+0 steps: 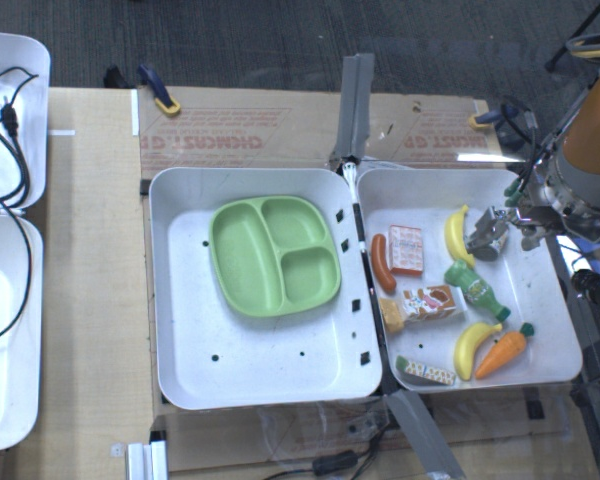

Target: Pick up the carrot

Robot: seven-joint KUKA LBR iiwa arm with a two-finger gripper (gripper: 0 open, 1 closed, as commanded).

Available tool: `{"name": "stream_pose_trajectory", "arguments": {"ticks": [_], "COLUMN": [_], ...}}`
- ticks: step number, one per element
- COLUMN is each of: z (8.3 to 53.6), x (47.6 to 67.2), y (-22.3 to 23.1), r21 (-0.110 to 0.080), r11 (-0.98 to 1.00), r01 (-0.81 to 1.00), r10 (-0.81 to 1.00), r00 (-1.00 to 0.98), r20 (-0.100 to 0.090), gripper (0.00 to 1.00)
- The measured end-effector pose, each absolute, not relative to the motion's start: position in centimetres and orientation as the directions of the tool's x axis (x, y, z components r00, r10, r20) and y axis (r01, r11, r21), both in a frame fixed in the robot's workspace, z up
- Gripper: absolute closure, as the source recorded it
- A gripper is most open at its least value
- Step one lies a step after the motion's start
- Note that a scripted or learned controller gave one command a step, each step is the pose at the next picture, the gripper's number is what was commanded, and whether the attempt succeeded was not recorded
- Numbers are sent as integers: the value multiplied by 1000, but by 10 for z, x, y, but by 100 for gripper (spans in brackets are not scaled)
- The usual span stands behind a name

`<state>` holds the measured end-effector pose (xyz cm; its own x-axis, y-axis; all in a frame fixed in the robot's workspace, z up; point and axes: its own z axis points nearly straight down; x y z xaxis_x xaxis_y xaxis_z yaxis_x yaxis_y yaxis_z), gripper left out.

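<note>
The orange carrot (502, 353) with a green top lies near the front right corner of the right bin (550, 363), right beside a yellow banana (471, 348). My gripper (485, 236) hangs over the upper right part of that bin, well behind the carrot and apart from it. It sits next to a second banana (456, 234) and above a green bottle (473, 289). Its fingers look spread, with nothing between them.
The right bin also holds a sausage (383, 262), a red and white packet (406, 248), a snack box (427, 304) and a flat packet (426, 372). The left bin (180, 348) bears a green divided plate (275, 255). A grey divider (355, 108) stands behind the bins.
</note>
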<state>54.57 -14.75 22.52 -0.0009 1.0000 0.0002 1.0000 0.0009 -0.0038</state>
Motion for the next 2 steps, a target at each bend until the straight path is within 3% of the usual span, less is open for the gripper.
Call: {"name": "stream_pose_trajectory", "arguments": {"ticks": [1,2], "z": [226,185], "x": [491,477], "y": [-202,-212], "r21": [-3,-3], "r11": [-68,-55], "r01": [998,998], "r10": [998,998], "r00": [68,55], "r20": [0,0], "gripper": [0,0]}}
